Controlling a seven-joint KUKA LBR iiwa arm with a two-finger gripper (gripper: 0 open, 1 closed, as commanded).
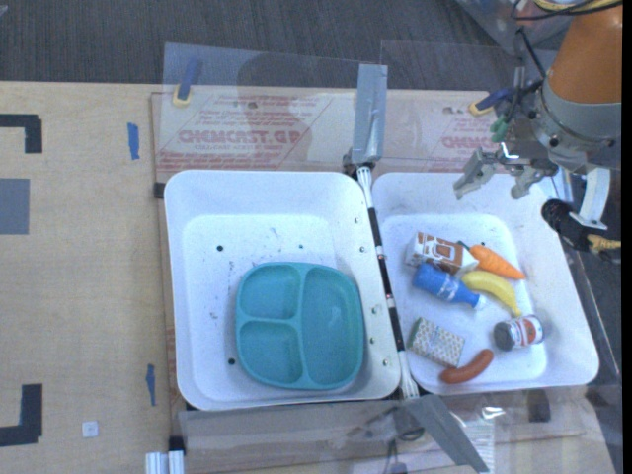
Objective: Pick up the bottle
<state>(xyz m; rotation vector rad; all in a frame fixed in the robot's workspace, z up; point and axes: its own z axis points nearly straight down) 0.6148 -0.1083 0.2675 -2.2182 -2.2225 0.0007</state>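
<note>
Camera view: I'm seeing the two-finger tool point(504, 173) hanging open, holding nothing, above the right white bin's point(573, 363) back edge. Blue plastic bottle point(446, 286) is lying mid-bin; I'd be closing across its width.

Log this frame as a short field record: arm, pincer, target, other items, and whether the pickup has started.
arm: reaching in from the right, above the right bin's far edge
pincer: open, holding nothing, apart from the items
target: blue bottle lying on its side in the right bin
neighbours: carton, carrot, banana, can, sausage, patterned packet
left bin: holds a teal divided plate
pickup: not yet begun
</note>
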